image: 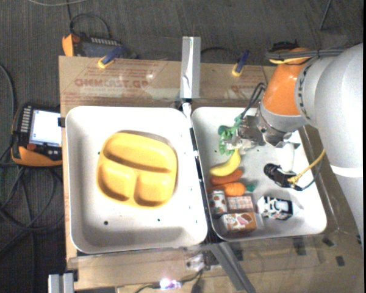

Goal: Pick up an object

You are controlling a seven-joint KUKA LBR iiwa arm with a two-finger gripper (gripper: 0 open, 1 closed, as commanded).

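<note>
Orange band and grey arm are reaching in from your right, and the two-finger gripper [241, 138] is sitting low over the far left part of the right-hand shallow white bin [317, 221]. You are looking at its state through clutter, so whether it is wide, narrow or holding anything is something you cannot tell. A small green plastic piece [223, 131] is lying right against its left side. The nearest clear candidate is the curved yellow toy banana [226, 164], lying just below and slightly left of the gripper, its long axis running on a slant from upper right to lower left. An orange carrot-like toy [227, 177] is touching the banana's lower side, with small printed boxes [234, 213] further toward you. The left-hand white bin [79, 224] is holding a yellow moulded divided tray [138, 169], well apart. Judging from this, the move is hinging on a short drop toward you, closing across that slanted axis.
</note>
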